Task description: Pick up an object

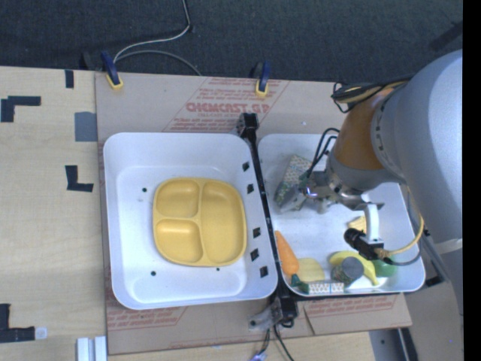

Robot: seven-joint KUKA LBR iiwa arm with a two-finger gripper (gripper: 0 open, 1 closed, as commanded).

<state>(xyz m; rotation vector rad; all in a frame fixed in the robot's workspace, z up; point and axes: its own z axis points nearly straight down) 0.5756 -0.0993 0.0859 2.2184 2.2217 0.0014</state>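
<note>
Nearest me, the carrot [286, 253] and other toys crowd the right bin's [331, 235] front edge. Gripper [314, 194] hangs low by the crumpled packet [291, 179]; I cannot tell its fingers' state from this angle.

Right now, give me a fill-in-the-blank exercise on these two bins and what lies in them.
1. The yellow divided plastic plate lies in the ___ white bin.
2. The orange toy carrot lies in the right white bin, near the ___ between the bins.
3. The plate has ___ compartments.
4. The grey arm's gripper is over the ___ bin.

Missing words: left; divider; three; right
</note>
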